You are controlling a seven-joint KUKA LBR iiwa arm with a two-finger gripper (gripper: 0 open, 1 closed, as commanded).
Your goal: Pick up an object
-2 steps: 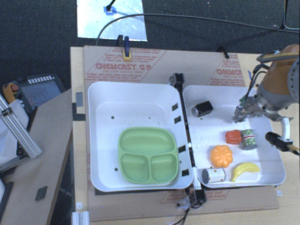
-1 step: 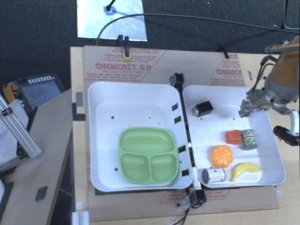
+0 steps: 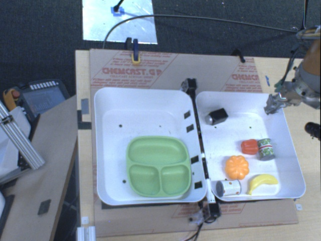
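The right bin holds several small objects: a black cylinder near its far left, a red piece touching a green-labelled can, an orange pumpkin-shaped toy, a yellow banana and a white can lying at the front. My gripper hangs over the bin's far right rim, apart from all of them, with nothing seen between its fingers.
The left bin carries a green divided plate. A clamp and cable lie behind the bins on the cardboard sheet. A pendant and metal rail sit on the side table at left.
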